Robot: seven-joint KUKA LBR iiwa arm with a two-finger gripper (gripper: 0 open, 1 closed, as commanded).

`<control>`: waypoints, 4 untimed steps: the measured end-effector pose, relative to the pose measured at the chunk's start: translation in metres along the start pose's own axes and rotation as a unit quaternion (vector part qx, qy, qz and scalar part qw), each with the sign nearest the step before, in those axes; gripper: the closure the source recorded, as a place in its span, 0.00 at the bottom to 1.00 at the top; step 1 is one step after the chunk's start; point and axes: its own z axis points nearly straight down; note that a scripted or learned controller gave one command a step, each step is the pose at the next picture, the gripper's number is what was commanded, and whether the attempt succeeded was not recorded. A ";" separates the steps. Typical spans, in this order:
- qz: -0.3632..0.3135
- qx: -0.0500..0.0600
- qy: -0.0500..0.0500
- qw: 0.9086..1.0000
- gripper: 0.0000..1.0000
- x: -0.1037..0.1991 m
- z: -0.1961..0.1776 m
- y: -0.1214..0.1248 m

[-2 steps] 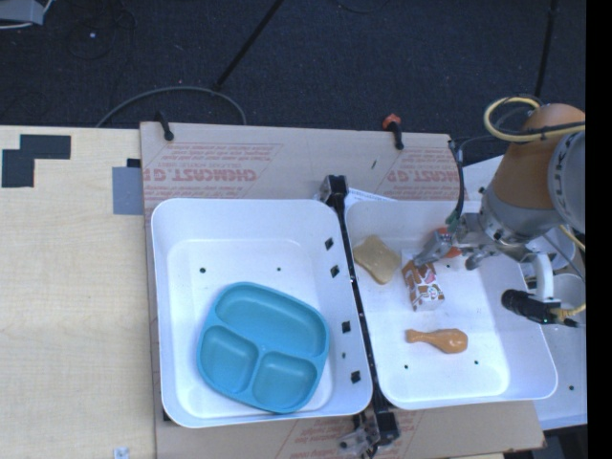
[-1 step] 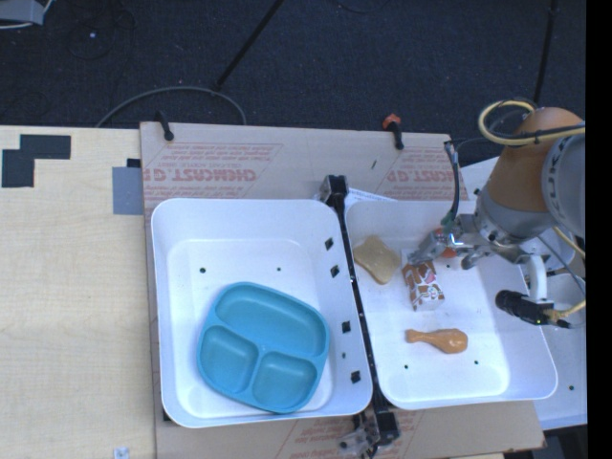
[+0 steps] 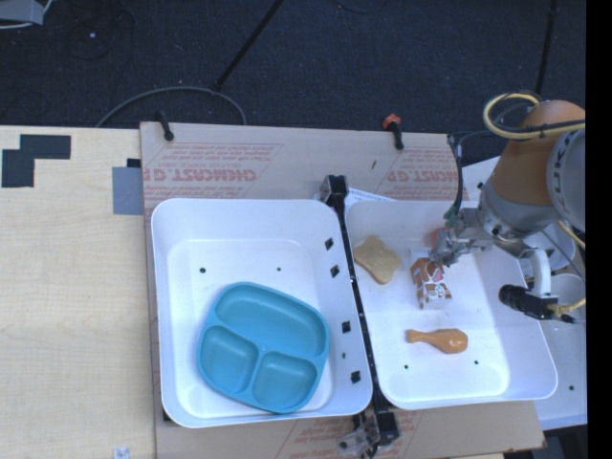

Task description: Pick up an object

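Observation:
In the right bin (image 3: 521,376) lie three things: a tan bread-like slice (image 3: 376,258) at the upper left, a small red and white carton (image 3: 431,283) in the middle, and a tan drumstick (image 3: 439,339) toward the front. My gripper (image 3: 446,248) hangs low over the bin, just above and to the right of the carton's top end, close to it or touching it. From this height I cannot make out whether anything is in its grasp.
The left bin (image 3: 182,256) holds a blue divided plate (image 3: 263,345). A black divider (image 3: 350,295) runs between the two bins. The arm's grey body and orange band (image 3: 531,161) stand over the right bin's far right corner, with cables beside it.

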 end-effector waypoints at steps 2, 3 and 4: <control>0.000 0.008 -0.001 1.000 1.00 -0.006 -0.096 -0.004; 0.001 0.007 -0.002 1.000 1.00 -0.015 -0.144 -0.003; -0.001 0.011 0.001 1.000 1.00 0.044 -0.133 -0.018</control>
